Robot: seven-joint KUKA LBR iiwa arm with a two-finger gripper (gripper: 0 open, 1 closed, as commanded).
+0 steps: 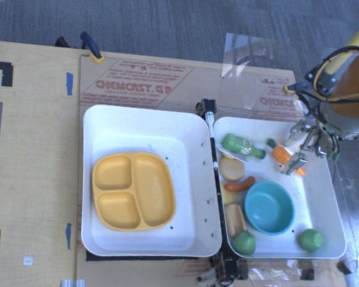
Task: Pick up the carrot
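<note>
Bench: a tan board under both bins, with blue tape marks and black corner marks towards its left edge.
Left bin: white and shallow, touching the right bin along a black clip seam.
Right bin: white and shallow, carrying all the food items and the bowl.
Arm: grey with an orange band, reaching over the right bin's far right corner, yellow and black cables looping above it.
Yellow plate: three compartments, lying in the near half of the left bin, close to its left wall.
Blue bowl: upright in the middle of the right bin, towards the near edge.
Gripper: metal fingers pointing down over the far right part of the right bin, pressed to the carrot's right side; whether they are apart or closed on it I cannot tell.
Green bottle: lying on its side near the right bin's far left corner.
Carrot: orange with a green top, in the far half of the right bin, just right of the green bottle and beyond the blue bowl.
Bread roll: tan, beside the left wall, just near of the bottle.
Sausage: reddish, between the bread roll and the blue bowl.
Green balls: one at the near left corner, one at the near right corner.
</note>
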